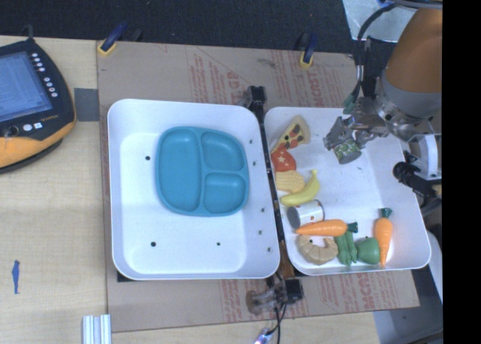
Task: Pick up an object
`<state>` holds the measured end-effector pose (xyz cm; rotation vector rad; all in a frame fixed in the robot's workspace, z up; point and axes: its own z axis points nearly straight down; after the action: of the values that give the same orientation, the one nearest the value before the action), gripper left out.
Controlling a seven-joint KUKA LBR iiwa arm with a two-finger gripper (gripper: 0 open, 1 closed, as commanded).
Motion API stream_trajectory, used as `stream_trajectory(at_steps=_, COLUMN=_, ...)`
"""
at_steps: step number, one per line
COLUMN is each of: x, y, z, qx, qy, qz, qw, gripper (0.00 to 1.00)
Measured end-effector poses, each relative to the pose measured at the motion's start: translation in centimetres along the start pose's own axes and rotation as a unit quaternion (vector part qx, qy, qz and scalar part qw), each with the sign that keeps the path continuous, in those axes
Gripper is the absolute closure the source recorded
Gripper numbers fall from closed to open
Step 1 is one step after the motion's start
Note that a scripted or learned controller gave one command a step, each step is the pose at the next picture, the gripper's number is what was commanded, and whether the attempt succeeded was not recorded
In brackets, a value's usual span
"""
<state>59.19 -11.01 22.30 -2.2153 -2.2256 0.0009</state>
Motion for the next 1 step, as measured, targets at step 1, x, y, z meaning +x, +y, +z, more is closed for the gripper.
stream_trajectory(at_steps=1, x=6.90, y=-3.36, z=-3.85, qx=0.002, qy=0.000, qz=0.000, qw=1.0000, gripper=1.00)
